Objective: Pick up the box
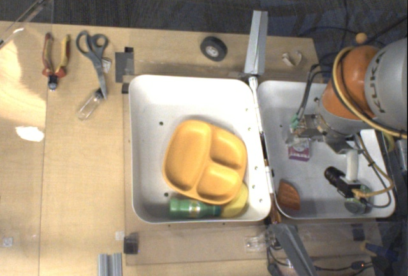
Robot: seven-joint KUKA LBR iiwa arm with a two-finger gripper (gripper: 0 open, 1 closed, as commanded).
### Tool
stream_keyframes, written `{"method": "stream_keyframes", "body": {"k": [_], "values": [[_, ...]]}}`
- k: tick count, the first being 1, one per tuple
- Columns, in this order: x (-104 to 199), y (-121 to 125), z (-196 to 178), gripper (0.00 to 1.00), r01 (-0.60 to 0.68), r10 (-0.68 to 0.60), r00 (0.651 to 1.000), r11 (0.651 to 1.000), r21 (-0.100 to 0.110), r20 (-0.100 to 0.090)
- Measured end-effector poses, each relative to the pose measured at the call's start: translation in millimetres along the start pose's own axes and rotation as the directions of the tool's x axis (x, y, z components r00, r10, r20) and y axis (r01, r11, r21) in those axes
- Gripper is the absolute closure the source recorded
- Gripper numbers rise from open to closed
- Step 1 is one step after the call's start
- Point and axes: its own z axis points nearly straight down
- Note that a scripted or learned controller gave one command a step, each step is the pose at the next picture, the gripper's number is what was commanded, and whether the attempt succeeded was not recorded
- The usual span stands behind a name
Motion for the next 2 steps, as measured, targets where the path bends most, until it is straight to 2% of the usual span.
{"method": "stream_keyframes", "body": {"k": [1, 2], "values": [[0, 0, 0, 0.00, 0.000, 0.000, 1.000, 1.000, 0.000, 0.000], [-22, -12, 22, 0.00, -0.080, 0.080, 0.997, 0.996, 0.034, -0.001]]}}
